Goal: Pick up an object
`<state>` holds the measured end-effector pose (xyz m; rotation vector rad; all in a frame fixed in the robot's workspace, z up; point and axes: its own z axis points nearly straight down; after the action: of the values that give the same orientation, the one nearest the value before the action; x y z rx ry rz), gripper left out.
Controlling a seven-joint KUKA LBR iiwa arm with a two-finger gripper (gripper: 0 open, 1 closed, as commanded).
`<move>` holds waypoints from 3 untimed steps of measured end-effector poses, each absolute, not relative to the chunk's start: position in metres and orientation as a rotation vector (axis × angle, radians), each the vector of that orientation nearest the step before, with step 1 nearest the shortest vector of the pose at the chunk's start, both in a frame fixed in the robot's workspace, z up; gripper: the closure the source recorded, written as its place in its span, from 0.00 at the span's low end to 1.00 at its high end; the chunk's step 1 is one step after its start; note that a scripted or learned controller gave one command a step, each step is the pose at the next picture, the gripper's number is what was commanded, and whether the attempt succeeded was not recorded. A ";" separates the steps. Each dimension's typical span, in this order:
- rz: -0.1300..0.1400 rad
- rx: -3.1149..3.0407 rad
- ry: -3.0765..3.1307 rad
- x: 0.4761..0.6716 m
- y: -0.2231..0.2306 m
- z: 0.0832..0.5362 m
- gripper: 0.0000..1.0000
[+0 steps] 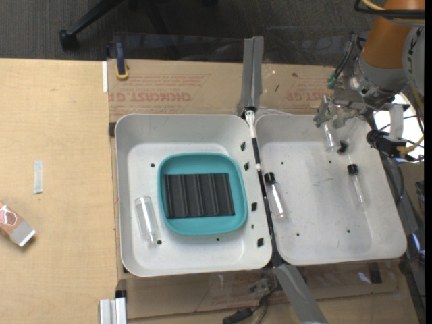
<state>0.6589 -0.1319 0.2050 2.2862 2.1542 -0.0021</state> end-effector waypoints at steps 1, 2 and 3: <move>-0.002 2.317 2.121 0.659 -0.073 0.241 1.00; -0.007 2.474 1.938 0.659 -0.015 0.245 1.00; -0.006 2.503 1.899 0.659 0.010 0.250 1.00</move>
<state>0.6586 0.0105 0.2495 2.5031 1.8992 -0.0064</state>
